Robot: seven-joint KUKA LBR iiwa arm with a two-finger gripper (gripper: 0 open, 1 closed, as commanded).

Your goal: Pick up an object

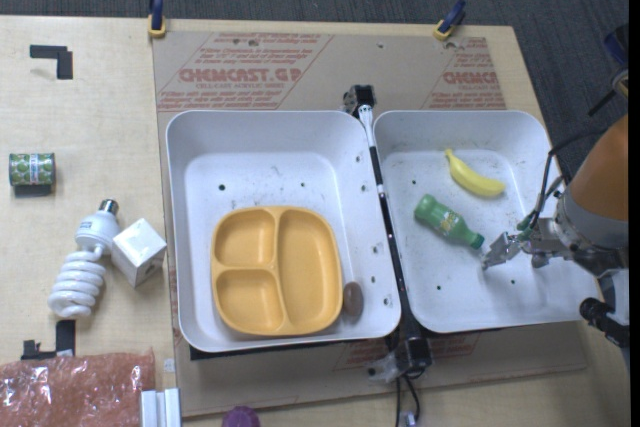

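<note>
Camera view: gripper (497, 255) is hovering in the right bin (520, 127), fingers' state indeterminable. Green bottle (447, 221) is lying just beside its tip; banana (473, 176) beyond. Left bin (262, 128) is holding a yellow divided plate (277, 270).

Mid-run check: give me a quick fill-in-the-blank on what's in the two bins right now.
1. The yellow divided plate lies in the ____ bin.
2. In the right bin, the banana lies beside a ____ bottle.
3. The gripper is over the ____ bin.
4. The plate has ____ compartments.

Missing words: left; green; right; three
</note>
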